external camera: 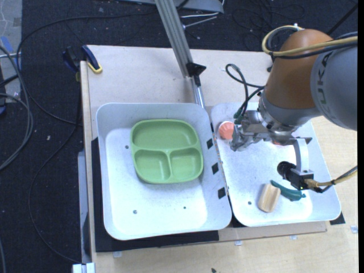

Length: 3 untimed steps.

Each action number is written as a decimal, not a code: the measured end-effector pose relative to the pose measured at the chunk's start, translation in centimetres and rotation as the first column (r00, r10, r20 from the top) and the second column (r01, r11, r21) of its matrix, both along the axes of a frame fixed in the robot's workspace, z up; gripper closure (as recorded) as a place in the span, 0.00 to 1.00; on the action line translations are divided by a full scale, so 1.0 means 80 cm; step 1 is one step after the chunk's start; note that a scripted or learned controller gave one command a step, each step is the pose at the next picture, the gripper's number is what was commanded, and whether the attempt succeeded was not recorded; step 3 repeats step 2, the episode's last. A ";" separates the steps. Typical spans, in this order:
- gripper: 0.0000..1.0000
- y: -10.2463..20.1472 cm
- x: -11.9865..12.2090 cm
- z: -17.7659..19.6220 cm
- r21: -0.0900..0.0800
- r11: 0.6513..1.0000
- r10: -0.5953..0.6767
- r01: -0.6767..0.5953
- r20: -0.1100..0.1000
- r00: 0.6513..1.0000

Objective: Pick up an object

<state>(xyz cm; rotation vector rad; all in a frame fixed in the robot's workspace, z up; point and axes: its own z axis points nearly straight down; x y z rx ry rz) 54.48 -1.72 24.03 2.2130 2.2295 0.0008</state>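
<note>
My gripper (240,140) hangs at the far left corner of the right bin (245,178), just beside an orange ball (226,131); whether it's open I cannot tell.

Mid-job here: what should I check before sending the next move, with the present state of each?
1. Hand is over the right bin: ok.
2. A target is near: the orange ball lies just beside the hand: ok.
3. Room around the ball: probably not ok, as it sits close to the bin's left wall.
4. Whether the hand already holds something: cannot tell.
5. The wooden cylinder and teal item lie apart from the hand, toward the bin's front: ok.
6. The green plate in the left bin is out of the way: ok.
</note>
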 end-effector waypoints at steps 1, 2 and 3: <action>1.00 0.056 0.009 -0.001 0.001 1.000 0.000 0.000 0.000 1.000; 1.00 0.116 0.034 0.008 0.001 1.000 0.000 0.000 0.002 1.000; 1.00 0.116 0.034 0.008 0.001 1.000 0.000 0.000 0.002 1.000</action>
